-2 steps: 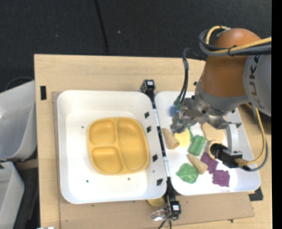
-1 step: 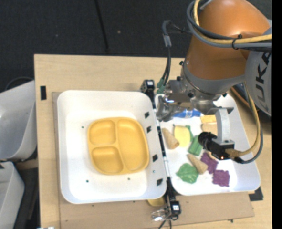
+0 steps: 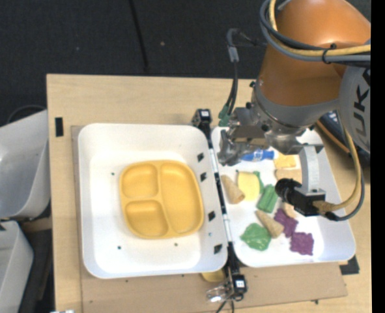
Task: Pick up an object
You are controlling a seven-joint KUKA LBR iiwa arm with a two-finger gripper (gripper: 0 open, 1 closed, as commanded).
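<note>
wooden bench (image 3: 62,103) carries two white bins (image 3: 101,149): left bin holds one yellow divided tray (image 3: 161,197); right bin holds two green, two purple, two tan pieces (image 3: 231,189). gripper (image 3: 234,142) state: cannot tell. no legible writing.

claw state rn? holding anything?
Claw: cannot be told; it sits low over the right bin, no object visibly in it.

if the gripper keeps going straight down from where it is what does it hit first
Probably the floor of the right bin near its upper-left corner, just beside the blue item. The gripper points down there, though depth is unclear.
</note>
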